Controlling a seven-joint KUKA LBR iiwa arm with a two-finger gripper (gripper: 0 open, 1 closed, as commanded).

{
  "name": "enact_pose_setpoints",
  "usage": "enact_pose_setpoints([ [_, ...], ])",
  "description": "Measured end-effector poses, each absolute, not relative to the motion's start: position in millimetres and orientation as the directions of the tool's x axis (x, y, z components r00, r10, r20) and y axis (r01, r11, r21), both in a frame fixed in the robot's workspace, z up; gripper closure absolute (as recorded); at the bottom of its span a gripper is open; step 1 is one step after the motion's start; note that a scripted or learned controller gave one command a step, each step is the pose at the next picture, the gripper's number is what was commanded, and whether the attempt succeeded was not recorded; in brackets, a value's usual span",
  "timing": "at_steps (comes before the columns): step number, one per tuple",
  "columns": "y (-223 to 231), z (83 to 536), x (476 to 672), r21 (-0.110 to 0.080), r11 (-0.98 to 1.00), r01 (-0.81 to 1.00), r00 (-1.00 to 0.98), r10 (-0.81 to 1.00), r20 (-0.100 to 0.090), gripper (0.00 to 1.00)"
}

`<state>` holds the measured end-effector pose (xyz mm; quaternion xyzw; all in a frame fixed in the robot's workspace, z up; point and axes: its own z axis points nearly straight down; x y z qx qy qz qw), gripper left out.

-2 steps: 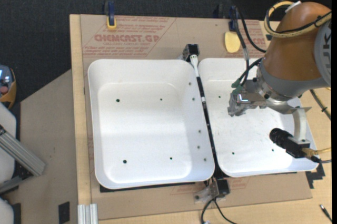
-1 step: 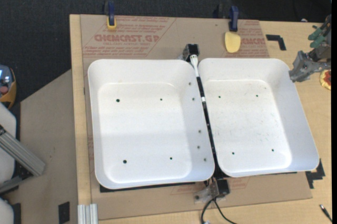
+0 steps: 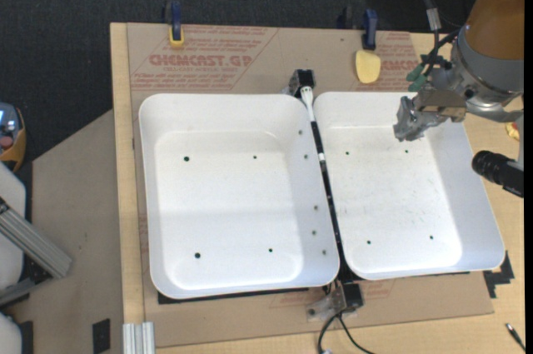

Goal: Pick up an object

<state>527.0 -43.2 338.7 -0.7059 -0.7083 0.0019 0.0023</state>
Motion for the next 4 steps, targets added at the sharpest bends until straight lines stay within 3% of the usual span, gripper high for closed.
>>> enact_pose_setpoints([
  [1,-132,373,562.2,0.008,-0.006,1.000,0.006,1.000,-0.006,1.00],
  [2,-100,270,538.9,-0.011,0.000,1.000,0.000,1.000,0.003,1.00],
  [3,-169,377,583.4,0.013,-0.002,1.000,0.003,1.000,-0.007,1.00],
  [4,-152,306,581.4,-0.005,0.001,1.000,-0.001,1.000,0.002,1.00],
])
